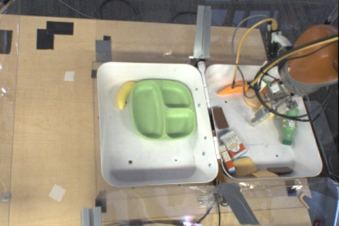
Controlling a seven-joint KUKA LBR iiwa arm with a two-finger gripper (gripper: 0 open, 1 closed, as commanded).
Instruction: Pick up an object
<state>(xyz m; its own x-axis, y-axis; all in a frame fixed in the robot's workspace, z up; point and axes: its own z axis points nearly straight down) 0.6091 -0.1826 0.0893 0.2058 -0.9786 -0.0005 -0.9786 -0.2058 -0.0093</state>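
hovering over the right bin (312, 159), the claw (263, 115) hangs low; whether it is released or clenched i cannot tell. a carrot (231, 90) lies just left of it, a green bottle (287, 131) to its right. a box (232, 145) sits nearer the front. the left bin (114, 156) holds a green tray (161, 108) and a banana (124, 93).

There's the arm (312, 61), a rounded glossy orange shell above a grey wrist. A yellow cable (249, 29) and several black ones loop off it, and the metallic silver pincer (263, 115) carries a tangle of small wires.
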